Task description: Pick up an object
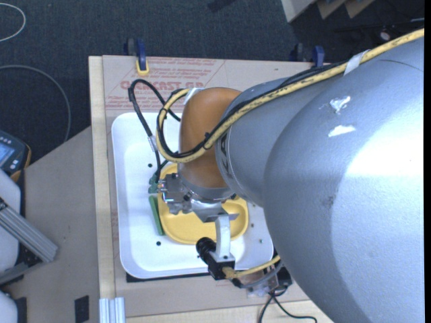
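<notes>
- A shallow white bin [128, 200] sits left of the frame's centre, resting on the light wooden surface [104, 180]. Its left wall and lower left corner show plainly; the rest is covered by the arm.
- Inside that bin, low and near its middle, lies a yellow dish-like object [182, 231]. Its rounded lower edge is visible; its upper part is hidden under the wrist.
- A thin green object [156, 214] stands just beside the yellow object's left edge, touching or nearly touching it; which one cannot be told.
- A few small dark dots mark the bare bin floor to the left of these things.
- The grey arm [337, 180] enters from the right and fills most of the right half of the frame, covering whatever lies on that side.
- The orange band [202, 136] sits above the wrist, at the centre of the frame, directly over the bin.
- Black and yellow cables [158, 123] loop beside the orange band, over the bin's upper left part.
- The end effector [185, 204] is down over the yellow object, its metal housing just above it. The fingers are hidden beneath the wrist, so whether it is open, closed or gripping anything cannot be told.
- A white bracket with a black fitting [219, 244] hangs from the wrist over the bin's lower edge.
- A brown board with red print [168, 76] lies beyond the bin toward the top.
</notes>
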You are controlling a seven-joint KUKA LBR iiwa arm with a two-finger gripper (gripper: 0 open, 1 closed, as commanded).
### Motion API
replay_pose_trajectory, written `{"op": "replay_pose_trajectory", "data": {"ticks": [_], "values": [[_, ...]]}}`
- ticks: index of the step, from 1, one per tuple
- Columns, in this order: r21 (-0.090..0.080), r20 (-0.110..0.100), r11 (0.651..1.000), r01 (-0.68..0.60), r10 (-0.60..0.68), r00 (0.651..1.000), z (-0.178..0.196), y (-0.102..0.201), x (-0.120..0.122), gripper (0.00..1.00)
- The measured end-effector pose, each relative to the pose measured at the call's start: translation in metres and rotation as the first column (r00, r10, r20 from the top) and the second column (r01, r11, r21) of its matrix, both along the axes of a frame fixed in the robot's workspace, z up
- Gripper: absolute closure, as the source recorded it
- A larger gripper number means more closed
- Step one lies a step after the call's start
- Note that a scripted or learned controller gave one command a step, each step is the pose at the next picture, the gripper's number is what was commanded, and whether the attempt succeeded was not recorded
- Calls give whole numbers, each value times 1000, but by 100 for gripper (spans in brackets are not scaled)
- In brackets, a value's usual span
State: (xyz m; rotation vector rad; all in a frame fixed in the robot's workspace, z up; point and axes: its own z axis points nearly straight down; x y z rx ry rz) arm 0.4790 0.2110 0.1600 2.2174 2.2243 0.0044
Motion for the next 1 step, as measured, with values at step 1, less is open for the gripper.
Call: {"op": "replay_pose_trajectory", "data": {"ticks": [1], "values": [[2, -4, 1000, 1, -1, 1000, -75, 16, 9, 100]]}}
